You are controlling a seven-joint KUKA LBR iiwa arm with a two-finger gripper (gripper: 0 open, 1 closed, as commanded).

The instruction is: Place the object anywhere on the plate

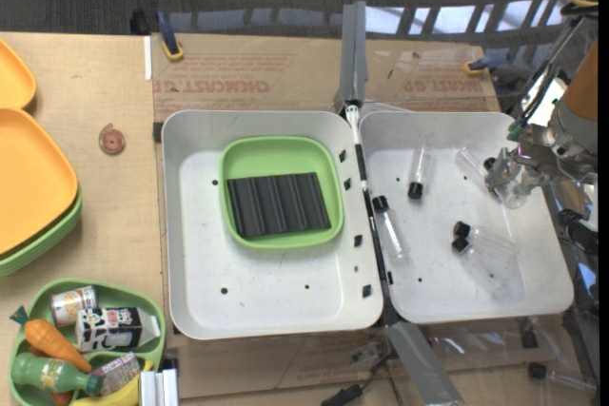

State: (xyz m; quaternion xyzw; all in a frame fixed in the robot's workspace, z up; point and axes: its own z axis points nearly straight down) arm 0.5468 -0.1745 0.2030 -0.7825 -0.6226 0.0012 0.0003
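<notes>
Green plate (282, 155) — one (tubes (416, 174), several)

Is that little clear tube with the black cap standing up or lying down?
Lying down. The tube rests flat on the floor of the right bin, black cap toward the camera.

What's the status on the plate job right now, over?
Hand low over right bin, among clear tubes; grip unclear. Green plate in left bin, black ridged block lying on it.
</notes>
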